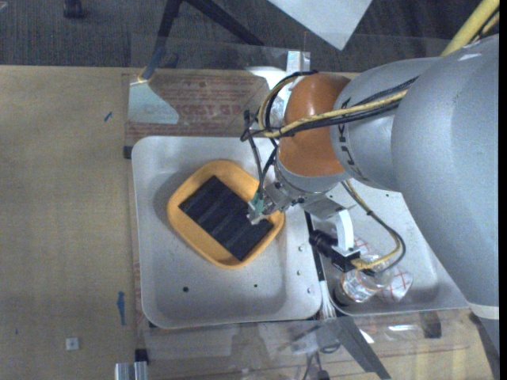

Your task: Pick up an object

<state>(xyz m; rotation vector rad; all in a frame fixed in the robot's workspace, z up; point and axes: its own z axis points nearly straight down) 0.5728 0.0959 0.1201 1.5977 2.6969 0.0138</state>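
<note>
The gripper [259, 210] sits low on the yellow tray's [190, 236] edge to grab it; its grip cannot be told.

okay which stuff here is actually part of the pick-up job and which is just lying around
Part of the job:
orange tray with dark ridged insert, in the left bin
claw, over the tray's right edge

Lying about:
clear crumpled plastic item, right bin
office chair base, on the floor

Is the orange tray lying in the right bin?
No, the orange tray with its black ribbed insert lies in the left bin, while the right bin holds a clear plastic item.
</note>
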